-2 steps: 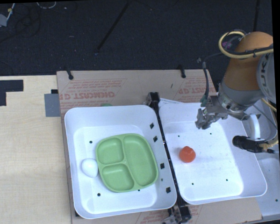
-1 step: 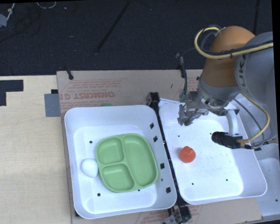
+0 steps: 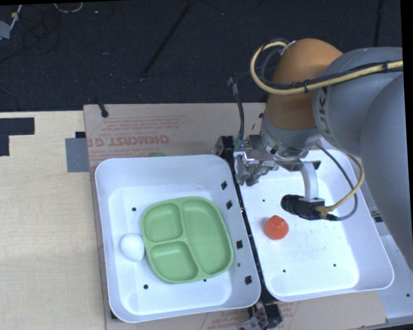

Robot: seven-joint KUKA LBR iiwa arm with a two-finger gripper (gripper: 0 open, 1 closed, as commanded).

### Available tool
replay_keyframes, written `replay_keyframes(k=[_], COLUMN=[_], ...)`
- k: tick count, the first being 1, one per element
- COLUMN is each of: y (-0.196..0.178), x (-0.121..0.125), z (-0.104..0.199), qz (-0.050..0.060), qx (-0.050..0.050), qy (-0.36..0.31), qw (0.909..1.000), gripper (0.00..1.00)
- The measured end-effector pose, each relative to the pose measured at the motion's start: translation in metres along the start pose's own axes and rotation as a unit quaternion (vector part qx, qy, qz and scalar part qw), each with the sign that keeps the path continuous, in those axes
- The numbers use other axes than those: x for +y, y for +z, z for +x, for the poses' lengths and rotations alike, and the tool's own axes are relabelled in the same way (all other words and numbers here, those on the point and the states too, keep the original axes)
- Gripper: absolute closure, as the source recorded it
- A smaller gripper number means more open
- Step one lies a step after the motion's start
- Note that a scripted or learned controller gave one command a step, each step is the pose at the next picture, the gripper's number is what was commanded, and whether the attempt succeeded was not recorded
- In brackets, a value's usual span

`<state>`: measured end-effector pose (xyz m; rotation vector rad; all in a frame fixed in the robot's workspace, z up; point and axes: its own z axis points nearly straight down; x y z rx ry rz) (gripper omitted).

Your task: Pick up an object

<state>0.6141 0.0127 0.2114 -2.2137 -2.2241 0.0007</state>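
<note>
Arm (image 3: 355, 98) reaches over the right bin (image 3: 336, 275). Left bin (image 3: 118, 193) holds a green plate (image 3: 186, 238), with a white ball (image 3: 133, 247) touching it. Gripper (image 3: 251, 164) hangs at the right bin's far left corner; open or closed, I cannot tell. Orange ball (image 3: 277, 227) lies in the right bin, apart from it.

We're in a robotics lab: a grey industrial arm with an orange band (image 3: 358, 101) reaches over two shallow white plastic bins (image 3: 158, 165) on brown cardboard (image 3: 190, 122), on a pale wooden surface (image 3: 37, 225), loose cables (image 3: 165, 40) trailing across dark carpet (image 3: 83, 57) behind.
</note>
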Motion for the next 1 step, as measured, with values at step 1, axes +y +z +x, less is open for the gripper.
replay_keyframes(k=[1], y=[-0.0168], x=[-0.0017], z=[0.0517], qz=[-0.001], qx=[0.0], qy=[0.0], qw=[1.0], gripper=[1.0])
